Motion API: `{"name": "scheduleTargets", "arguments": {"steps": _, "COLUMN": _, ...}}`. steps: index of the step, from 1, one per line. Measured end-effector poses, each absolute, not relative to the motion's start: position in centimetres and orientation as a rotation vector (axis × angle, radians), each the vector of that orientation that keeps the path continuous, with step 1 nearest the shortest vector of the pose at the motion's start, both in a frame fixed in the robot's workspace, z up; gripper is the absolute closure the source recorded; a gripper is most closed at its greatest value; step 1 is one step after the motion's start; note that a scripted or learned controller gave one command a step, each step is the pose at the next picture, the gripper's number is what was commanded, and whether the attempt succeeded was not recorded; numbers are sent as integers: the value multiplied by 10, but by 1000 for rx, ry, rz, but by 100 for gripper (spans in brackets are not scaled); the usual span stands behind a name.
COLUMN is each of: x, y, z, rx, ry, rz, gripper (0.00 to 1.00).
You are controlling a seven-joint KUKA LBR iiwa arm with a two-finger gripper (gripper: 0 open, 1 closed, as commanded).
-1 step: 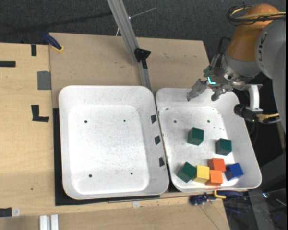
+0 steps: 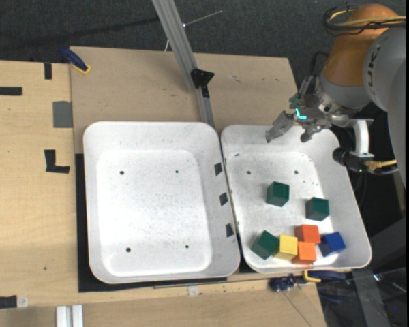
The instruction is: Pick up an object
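Hovering above the far rim of the right-hand shallow white bin [image 2: 354, 210], the two-finger metal gripper [image 2: 291, 132] hangs with its grey fingers spread apart and nothing between them. One fingertip points down toward the bin's far-left corner, the other sits further right over the rim. Behind it, the grey arm [image 2: 388, 53] comes in from the right, its orange band [image 2: 347, 43] bulging above the wrist, and the wrist tilts so that the fingers aim down and to the left. A small teal light glows on the gripper body.

Inside the right bin lie several small blocks, all well apart from the gripper. A dark green cube [image 2: 277, 193] sits near the middle of the bin floor, and a second dark green cube [image 2: 317, 208] rests to its right. Along the near edge a cluster gathers: a third dark green block [image 2: 264, 244], a yellow cube [image 2: 288, 245] touching it, an orange cube [image 2: 307, 251] just beside the yellow one, a red-orange block [image 2: 309, 234] behind that, and a blue cube [image 2: 332, 242] at the right end.

Beside it, the left-hand shallow white bin [image 2: 95, 203] shows a speckled floor with a few dark dots. Both bins sit on a light wooden bench [image 2: 27, 182], and a slanted grey metal post [image 2: 180, 36] rises behind them.
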State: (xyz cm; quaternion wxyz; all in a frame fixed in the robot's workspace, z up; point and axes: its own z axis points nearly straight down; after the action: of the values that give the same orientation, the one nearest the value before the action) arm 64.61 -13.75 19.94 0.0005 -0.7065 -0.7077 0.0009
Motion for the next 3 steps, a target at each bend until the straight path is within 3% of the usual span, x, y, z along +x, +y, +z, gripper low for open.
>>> {"name": "scheduleTargets", "arguments": {"steps": 2, "x": 653, "y": -126, "z": 102, "rx": -2216, "ry": -2221, "rz": 8, "gripper": 0}}
{"name": "scheduleTargets", "arguments": {"steps": 3, "x": 652, "y": -125, "z": 91, "rx": -2218, "ry": -2223, "rz": 6, "gripper": 0}}
